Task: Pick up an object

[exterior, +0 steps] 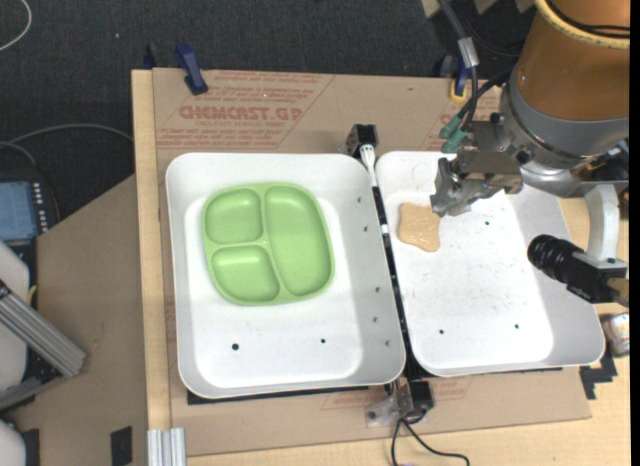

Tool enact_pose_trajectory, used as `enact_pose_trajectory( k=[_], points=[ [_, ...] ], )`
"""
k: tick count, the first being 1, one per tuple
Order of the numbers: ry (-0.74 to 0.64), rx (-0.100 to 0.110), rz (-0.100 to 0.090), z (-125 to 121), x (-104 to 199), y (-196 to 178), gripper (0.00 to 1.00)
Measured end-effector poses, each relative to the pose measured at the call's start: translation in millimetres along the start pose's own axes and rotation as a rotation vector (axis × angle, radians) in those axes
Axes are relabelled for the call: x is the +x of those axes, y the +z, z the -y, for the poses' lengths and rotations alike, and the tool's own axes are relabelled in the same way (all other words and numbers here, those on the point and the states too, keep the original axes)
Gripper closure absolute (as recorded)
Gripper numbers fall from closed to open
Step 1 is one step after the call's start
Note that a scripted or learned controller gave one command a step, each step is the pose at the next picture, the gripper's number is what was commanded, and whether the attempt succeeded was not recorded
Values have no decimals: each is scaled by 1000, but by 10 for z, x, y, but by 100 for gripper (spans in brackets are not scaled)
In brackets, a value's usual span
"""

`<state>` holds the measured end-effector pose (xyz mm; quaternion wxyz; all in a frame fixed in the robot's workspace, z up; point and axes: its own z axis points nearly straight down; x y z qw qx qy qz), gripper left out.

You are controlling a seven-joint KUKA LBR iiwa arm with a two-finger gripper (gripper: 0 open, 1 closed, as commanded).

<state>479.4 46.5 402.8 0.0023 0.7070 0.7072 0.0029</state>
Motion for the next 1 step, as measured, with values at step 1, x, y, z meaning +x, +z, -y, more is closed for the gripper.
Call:
enact_pose_trajectory(
  k=[1],
  points=[
    [-3, 1, 0, -6, 196, -376, 100]
  ],
)
